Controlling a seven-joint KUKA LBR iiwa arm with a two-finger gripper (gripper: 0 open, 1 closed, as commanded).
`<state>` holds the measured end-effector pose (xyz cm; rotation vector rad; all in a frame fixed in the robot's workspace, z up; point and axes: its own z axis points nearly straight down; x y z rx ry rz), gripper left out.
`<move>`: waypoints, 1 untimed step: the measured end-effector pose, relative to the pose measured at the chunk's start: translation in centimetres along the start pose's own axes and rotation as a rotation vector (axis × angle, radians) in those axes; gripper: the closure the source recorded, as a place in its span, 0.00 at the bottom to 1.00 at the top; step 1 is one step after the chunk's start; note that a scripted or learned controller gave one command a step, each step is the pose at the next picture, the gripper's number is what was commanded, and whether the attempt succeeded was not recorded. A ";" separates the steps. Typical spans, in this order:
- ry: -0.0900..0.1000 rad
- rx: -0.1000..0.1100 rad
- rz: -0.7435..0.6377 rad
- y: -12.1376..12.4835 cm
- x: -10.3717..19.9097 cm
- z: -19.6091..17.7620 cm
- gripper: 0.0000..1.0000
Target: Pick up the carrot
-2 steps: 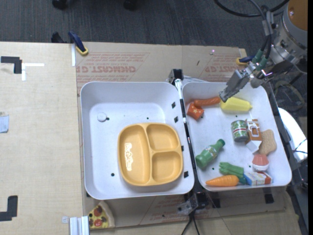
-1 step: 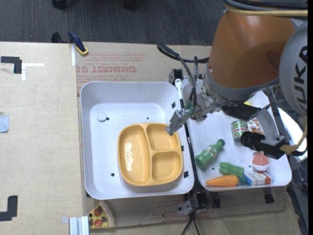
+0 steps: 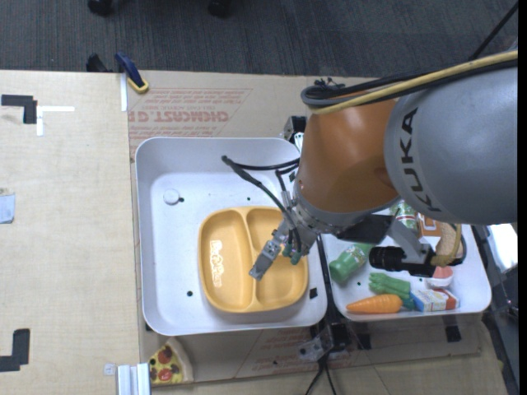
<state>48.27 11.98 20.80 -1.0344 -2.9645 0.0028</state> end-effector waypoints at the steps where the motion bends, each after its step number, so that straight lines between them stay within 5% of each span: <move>1: -0.005 -0.011 0.069 -0.4 -0.2 11.4 0.00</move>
